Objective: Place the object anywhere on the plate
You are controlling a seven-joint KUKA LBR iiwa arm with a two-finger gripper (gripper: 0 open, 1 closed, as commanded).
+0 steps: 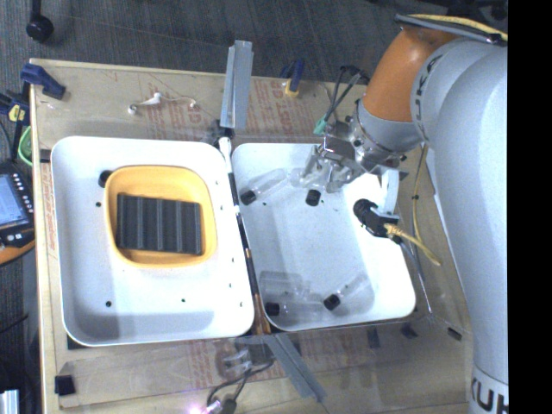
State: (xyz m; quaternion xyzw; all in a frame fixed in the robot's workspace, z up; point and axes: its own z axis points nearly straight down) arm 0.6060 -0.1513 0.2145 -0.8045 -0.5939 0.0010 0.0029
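Colours and patterns, located relative to the left shallow white bin. Inside that bin: a yellow-orange rounded square plate carrying a dark grey ribbed rectangular block, its surface marked by parallel darker stripes. To its right: a second shallow white bin containing clear transparent plastic bottles with black caps. Beneath both: a pale tan wooden bench with faint reddish printed marks. Right of the bin: the glossy grey robot arm with an orange band above its wrist. Upper left of the bin: a blue clamp.
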